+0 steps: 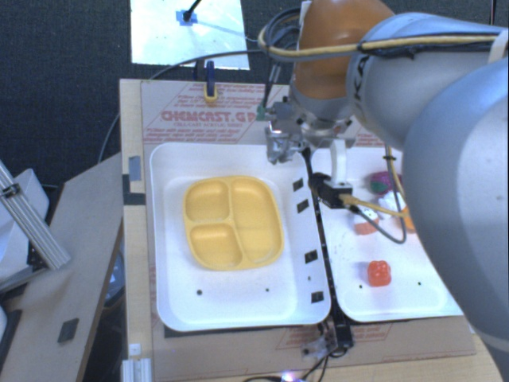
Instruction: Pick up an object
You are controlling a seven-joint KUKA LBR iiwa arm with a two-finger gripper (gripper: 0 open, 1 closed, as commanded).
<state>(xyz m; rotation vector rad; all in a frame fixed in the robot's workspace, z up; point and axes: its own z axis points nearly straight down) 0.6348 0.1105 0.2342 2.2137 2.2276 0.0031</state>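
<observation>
Tool (280, 151), jaw state unclear, above left white bin (171, 293) on cardboard-topped bench (199, 114), black backdrop behind.

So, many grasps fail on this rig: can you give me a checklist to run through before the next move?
1. Targets in right bin: ok, red piece, purple piece and a small orange piece.
2. Red piece unobstructed: ok.
3. End effector above a target: not ok, it is over the bins' far edge.
4. Fingers' state: cannot tell.
5. Yellow tray out of the way: ok, in left bin.
</observation>
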